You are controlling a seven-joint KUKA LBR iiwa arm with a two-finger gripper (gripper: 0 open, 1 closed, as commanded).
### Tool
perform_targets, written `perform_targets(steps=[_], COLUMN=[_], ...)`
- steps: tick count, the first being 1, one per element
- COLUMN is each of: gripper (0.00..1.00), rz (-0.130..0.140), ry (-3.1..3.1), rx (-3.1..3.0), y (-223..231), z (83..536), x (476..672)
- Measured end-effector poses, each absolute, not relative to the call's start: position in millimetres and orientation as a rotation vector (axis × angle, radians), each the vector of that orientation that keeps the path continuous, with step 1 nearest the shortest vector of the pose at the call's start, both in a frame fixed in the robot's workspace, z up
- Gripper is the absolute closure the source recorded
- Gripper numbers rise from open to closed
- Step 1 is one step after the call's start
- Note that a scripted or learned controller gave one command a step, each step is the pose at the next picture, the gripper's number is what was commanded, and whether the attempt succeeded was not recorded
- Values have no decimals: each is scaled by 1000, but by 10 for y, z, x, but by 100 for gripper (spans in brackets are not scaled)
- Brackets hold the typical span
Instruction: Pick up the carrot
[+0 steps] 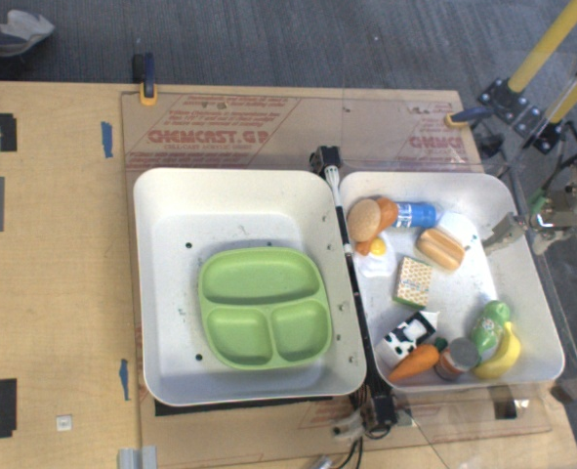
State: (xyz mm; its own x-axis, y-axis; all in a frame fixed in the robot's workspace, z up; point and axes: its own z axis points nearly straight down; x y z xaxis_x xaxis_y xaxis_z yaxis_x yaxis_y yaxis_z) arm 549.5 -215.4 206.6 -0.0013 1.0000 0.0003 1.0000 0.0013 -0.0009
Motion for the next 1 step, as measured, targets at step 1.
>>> perform_targets(steps=[1], gripper=[0], rz=[-4], ry=[-2230], rx=[-2206], y=[-1417], z=[1479], x=[6605])
